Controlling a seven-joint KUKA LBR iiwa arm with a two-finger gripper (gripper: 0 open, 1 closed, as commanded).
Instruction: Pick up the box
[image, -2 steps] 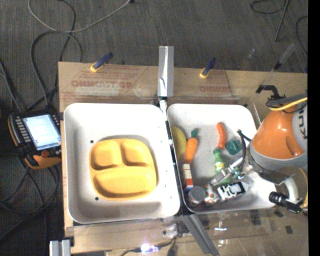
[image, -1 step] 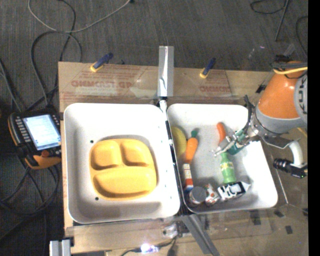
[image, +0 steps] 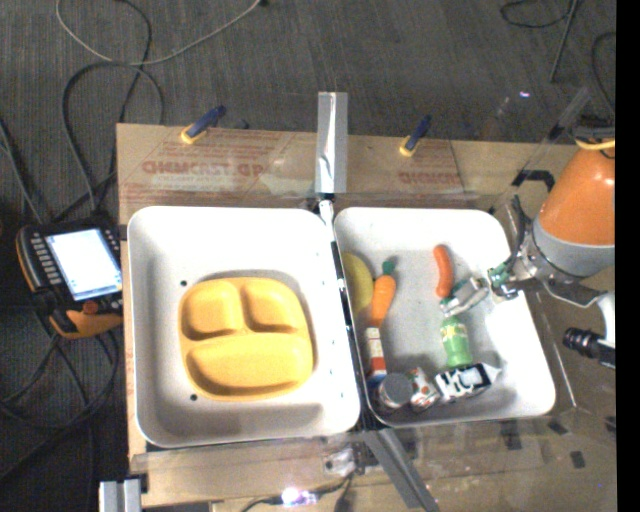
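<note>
Box: a small black-and-white box (image: 465, 380) lies on its side near the front wall of the right bin (image: 520, 400), tilted a little.
Box to gripper: the gripper (image: 462, 298) hangs above the right bin's middle; the box lies nearer the bin's front wall than the gripper, apart from it, with a green bottle (image: 456, 342) between them.
Gripper state: cannot tell.
Arm: grey with an orange band (image: 585, 200), it reaches in over the right bin's right wall, wrist pointing toward the bin's middle.
Right bin neighbours: a can (image: 393, 390) lies just beside the box; a carrot (image: 383, 295) and a red-orange sausage (image: 443, 270) lie toward the bin's back.
Left bin: the left bin (image: 150, 330) adjoins the right bin and holds a yellow divided tray (image: 247, 335).
</note>
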